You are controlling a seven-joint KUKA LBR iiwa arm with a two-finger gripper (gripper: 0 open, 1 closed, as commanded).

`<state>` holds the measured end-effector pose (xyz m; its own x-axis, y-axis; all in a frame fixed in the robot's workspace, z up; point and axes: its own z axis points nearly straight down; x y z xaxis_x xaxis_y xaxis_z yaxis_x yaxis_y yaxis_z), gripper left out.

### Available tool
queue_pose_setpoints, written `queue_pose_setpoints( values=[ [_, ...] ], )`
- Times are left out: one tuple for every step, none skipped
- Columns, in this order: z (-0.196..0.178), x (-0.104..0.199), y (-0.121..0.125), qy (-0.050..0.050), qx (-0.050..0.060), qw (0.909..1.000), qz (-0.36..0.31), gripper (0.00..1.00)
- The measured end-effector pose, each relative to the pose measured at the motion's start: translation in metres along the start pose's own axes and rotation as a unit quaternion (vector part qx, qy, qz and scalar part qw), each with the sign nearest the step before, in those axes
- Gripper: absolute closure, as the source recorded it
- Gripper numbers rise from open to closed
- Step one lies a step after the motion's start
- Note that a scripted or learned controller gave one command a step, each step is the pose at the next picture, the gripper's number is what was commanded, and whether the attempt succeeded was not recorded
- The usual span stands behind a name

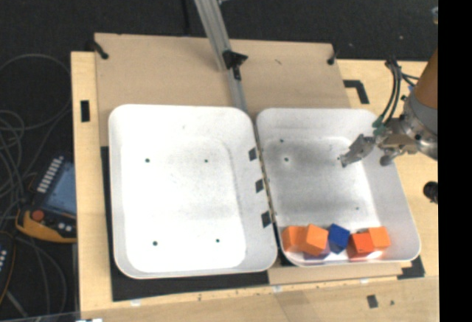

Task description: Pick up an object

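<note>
Overhead view, two white bins side by side. Gripper above right bin, upper right part, fingers spread, holding nothing. Orange blocks and blue block clustered along near wall, well apart from gripper. Left bin alongside.

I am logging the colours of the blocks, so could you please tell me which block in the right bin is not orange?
The blue block, at the bin's near edge with orange blocks on both sides.

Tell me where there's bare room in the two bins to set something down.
The left bin has a bare floor throughout. The right bin is bare across its middle, below the hand. Its near edge is crowded: orange blocks and a blue block.
</note>
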<state>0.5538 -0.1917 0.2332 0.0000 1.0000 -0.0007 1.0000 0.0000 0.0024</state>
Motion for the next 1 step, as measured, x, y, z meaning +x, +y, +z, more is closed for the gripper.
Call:
queue_pose_setpoints(
  values=[
    [-0.0289, 0.0677, -0.0224, 0.001, 0.0, 1.0, -0.004, 0.0]
  ],
)
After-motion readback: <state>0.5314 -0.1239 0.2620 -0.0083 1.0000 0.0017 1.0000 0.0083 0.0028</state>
